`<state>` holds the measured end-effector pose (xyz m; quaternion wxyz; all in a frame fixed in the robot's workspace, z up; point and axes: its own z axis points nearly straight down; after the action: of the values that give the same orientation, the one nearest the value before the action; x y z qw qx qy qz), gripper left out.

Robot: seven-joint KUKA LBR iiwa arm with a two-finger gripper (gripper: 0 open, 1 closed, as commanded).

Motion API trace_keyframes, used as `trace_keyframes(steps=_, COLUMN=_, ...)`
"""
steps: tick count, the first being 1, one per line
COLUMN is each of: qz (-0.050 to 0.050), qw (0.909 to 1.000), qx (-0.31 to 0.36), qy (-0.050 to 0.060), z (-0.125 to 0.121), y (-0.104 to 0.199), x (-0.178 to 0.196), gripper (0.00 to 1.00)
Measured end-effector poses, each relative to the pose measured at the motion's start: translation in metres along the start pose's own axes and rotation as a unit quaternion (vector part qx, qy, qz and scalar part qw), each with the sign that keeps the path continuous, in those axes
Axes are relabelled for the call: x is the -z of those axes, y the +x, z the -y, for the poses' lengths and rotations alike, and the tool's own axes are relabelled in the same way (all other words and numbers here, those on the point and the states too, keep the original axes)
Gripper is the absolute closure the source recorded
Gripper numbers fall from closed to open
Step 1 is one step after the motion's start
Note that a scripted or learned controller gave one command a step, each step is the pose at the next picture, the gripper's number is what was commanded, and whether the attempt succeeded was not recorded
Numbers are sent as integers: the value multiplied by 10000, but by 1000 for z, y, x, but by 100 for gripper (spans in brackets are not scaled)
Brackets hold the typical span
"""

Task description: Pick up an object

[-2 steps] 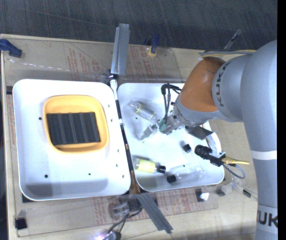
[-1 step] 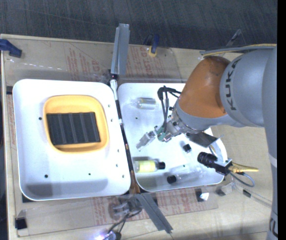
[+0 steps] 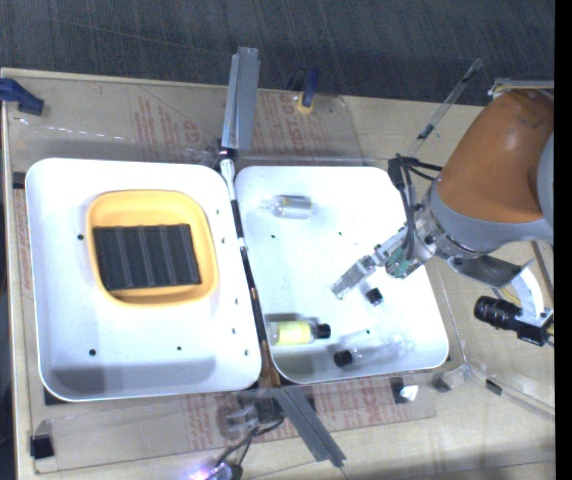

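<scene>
Object for picking, not specified by the task: candidates lay in the right-hand shallow white bin (image 3: 421, 313). Item one, a small bottle with yellow body and dark cap (image 3: 297, 332), lay on its side near the bin's front edge, towards its left wall. Item two, a clear plastic bottle with a dark cap (image 3: 368, 351), lay beside it along the same front edge, nearer the right corner. Item three, a small clear cylindrical vial (image 3: 291, 206), lay near the bin's back edge. Item four, a tiny dark piece (image 3: 373, 295), lay mid-bin, just beside the claw.

Claw (image 3: 344, 285): two-fingered, slanting down into the middle of the right bin. Nothing showed between its fingers; whether they were spread or closed could not be told.

Left-hand white bin (image 3: 51, 348): carried a yellow-rimmed tray with a dark ribbed insert (image 3: 149, 254), well apart from the claw.

Risks, as judged: the bottles lay on their sides and would likely roll from a glancing touch; the clear ones were hard to discern; those at the front edge sat close to the wall, which could block a finger.

Writing: faint red print on the table (image 3: 126, 113) surface, not legible. No readable labels on the items.
</scene>
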<state>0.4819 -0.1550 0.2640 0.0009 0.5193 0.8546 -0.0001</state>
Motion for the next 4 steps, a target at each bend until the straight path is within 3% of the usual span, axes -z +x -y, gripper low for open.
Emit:
trace_keyframes(steps=1, qz=-23, qw=9998, qx=189, qy=24, z=-21, y=43, x=-94, gripper=0)
trace_keyframes(steps=2, qz=3, qw=9976, qx=689, qy=-1, z=12, y=-21, x=0, gripper=0)
trace_keyframes(steps=3, qz=-21, qw=9954, qx=955, qy=21, z=-72, y=44, x=-74, gripper=0)
trace_keyframes(steps=4, qz=-10, qw=9889, qx=1486, qy=10, z=-131, y=78, x=-41, gripper=0)
